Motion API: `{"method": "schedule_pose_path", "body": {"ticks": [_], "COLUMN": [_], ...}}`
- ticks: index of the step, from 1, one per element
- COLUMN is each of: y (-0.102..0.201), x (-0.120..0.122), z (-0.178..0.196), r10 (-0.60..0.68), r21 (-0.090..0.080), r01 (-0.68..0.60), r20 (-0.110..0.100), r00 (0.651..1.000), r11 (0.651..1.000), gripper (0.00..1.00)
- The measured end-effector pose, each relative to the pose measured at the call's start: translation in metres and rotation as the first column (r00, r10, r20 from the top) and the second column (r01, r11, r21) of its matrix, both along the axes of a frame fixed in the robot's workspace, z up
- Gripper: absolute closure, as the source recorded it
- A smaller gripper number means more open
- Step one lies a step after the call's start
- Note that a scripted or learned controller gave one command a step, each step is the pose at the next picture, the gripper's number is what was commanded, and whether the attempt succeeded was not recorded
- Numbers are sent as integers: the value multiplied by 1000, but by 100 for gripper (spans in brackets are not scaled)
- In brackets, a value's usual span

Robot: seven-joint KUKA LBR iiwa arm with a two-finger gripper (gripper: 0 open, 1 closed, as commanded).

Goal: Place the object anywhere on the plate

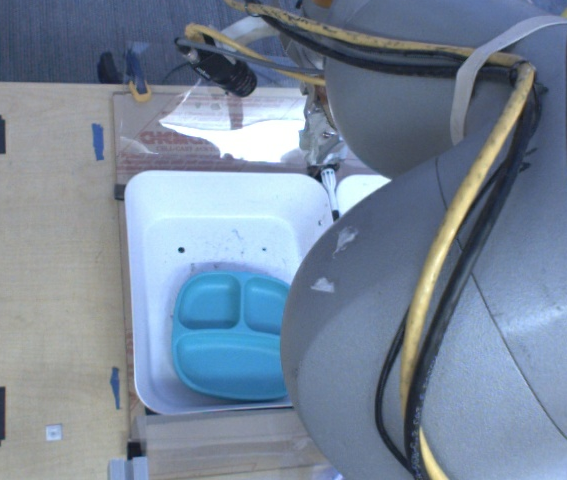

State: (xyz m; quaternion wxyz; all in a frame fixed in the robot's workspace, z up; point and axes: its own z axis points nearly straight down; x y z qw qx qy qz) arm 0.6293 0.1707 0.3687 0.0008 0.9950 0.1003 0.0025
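A light blue plate (225, 334) with three compartments lies in the near part of the left white bin (213, 213). Its right edge is hidden behind the grey arm (443, 268), which covers most of the right half of the camera view. The gripper (318, 148) hangs above the gap between the two bins, at their far end, well beyond the plate. Only its metal parts and a thin dark tip show. No loose object is visible in the left bin apart from the plate.
The right bin (363, 188) shows only as a small white corner behind the arm. A wooden bench top (43, 268) with black marks lies left of the bins. A shiny plastic sheet (223, 133) sits just beyond the left bin.
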Motion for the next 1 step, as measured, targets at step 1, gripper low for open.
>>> {"method": "schedule_pose_path", "body": {"ticks": [1], "y": [0], "x": [0], "z": [-1], "r10": [1], "r21": [-1], "r01": [-1], "r20": [-1], "r00": [1000], "r11": [1000], "gripper": [0]}}
